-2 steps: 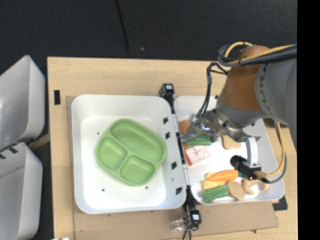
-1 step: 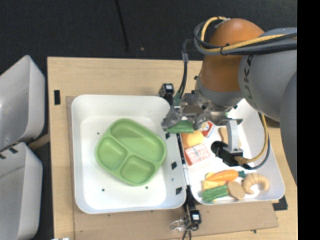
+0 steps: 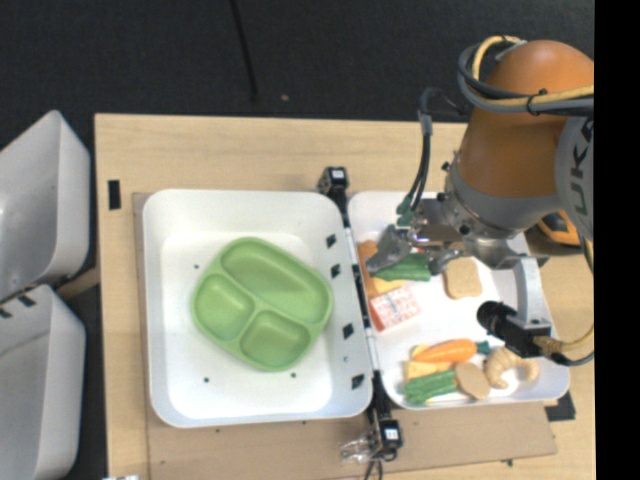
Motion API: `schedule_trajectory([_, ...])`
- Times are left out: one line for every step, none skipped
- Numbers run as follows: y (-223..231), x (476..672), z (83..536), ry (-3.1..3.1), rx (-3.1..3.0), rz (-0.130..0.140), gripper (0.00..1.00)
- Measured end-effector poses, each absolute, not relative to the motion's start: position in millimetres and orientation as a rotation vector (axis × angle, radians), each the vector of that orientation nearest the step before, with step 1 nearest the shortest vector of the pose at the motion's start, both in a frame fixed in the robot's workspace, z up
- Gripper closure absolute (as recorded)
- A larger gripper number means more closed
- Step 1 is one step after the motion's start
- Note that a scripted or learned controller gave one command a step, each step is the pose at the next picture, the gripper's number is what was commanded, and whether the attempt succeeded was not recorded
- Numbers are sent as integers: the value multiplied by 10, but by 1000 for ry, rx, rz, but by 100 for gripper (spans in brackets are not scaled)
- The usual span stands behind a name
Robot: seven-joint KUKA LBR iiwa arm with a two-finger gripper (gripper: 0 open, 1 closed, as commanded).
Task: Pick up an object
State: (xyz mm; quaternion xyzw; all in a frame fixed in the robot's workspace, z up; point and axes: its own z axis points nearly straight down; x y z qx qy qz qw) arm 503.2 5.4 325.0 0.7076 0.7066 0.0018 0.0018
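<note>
My gripper (image 3: 392, 251) hangs low over the left part of the right bin (image 3: 440, 408). A green toy vegetable (image 3: 408, 271) lies right under it, touching or nearly so; I cannot make out a grasp. Beside it sit an orange piece (image 3: 367, 252) and a red-and-white packet (image 3: 395, 310). To the gripper's right lies a tan bread slice (image 3: 463, 280). At the bin's front are an orange carrot (image 3: 445, 351), a green bean pod (image 3: 432, 386) and some beige pieces (image 3: 500, 370).
The left bin (image 3: 165, 368) holds a green divided plate (image 3: 262, 303) at its middle. The wall between the two bins (image 3: 355, 298) runs just left of the gripper. The bulky orange and grey arm (image 3: 520, 138) overhangs the right bin's back half.
</note>
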Motion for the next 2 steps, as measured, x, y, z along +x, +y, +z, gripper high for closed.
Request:
schedule_trajectory([797,4892,2838,2233,2214,-1,100])
schedule_trajectory([317,4911,3901,2210,2219,14,100])
